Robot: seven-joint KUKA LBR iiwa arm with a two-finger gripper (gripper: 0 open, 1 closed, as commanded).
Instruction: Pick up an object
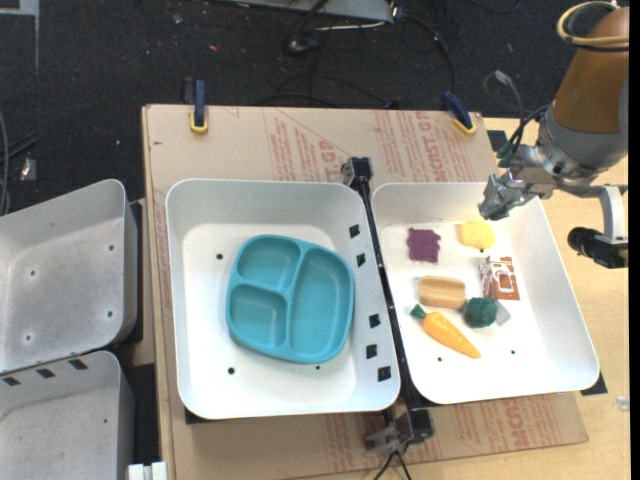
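The right bin (560,298) holds a purple block (424,245), a yellow piece (477,235), a tan bread-like piece (441,292), an orange carrot (449,334), a dark green round piece (480,312) and a small orange-and-white packet (499,276). My gripper (496,202) hangs over the bin's far side, just above and behind the yellow piece. I see nothing between its tips.
The left bin (190,298) carries a teal divided plate (292,298). Black clips line the divider (372,268) between the bins. Yellow clamps (199,120) hold the cardboard base at the back. White trays (60,258) sit off the bench at left.
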